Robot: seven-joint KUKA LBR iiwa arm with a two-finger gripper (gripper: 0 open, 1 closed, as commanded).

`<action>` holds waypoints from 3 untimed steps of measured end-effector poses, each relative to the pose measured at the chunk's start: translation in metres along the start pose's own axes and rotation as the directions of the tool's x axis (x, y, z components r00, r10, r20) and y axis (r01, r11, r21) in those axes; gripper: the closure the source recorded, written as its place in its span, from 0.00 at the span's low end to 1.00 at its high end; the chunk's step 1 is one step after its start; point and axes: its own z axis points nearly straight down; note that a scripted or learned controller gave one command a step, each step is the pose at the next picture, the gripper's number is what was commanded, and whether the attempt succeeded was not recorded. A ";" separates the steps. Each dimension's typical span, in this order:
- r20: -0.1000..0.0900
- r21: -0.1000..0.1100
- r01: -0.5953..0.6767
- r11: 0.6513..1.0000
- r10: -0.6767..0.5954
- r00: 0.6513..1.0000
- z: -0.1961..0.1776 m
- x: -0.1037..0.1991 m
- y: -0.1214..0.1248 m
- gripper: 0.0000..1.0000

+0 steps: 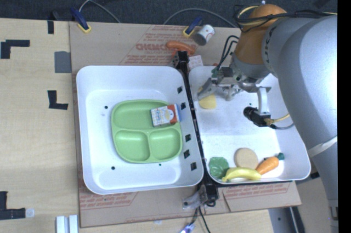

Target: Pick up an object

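We see the pincer (215, 89) low in the right bin (290, 141), near that bin's far left corner, and we cannot tell how it is set. Just below and slightly left of it lies a small pale yellow object (208, 102), roundish, with its slightly longer axis running roughly left to right across the view; whether the pincer touches it we cannot tell.

The arm (296, 62) comes in from the right as a thick grey body, bends at the orange band (253, 43) and slants down and leftward to the wrist.

Well below the pincer, along the near edge of the same bin, we find a green leafy piece (218, 165), a yellow banana (242, 174) lying left to right, a tan round piece (246, 157) and an orange carrot (267, 165) slanting up to the right, green top at the upper right.

To the pincer's left, in the left bin (93, 117), a green divided plate (147, 131) carries a small carton (164, 115) on its upper right rim. Both bins rest on the desk (33, 133).
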 end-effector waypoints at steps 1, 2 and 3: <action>0.000 0.000 0.001 1.000 -0.001 1.000 0.000 -0.001 -0.004 0.00; -0.001 0.000 0.000 1.000 0.000 1.000 0.000 0.004 0.000 0.00; -0.001 0.000 0.001 1.000 -0.001 1.000 -0.010 0.004 0.000 1.00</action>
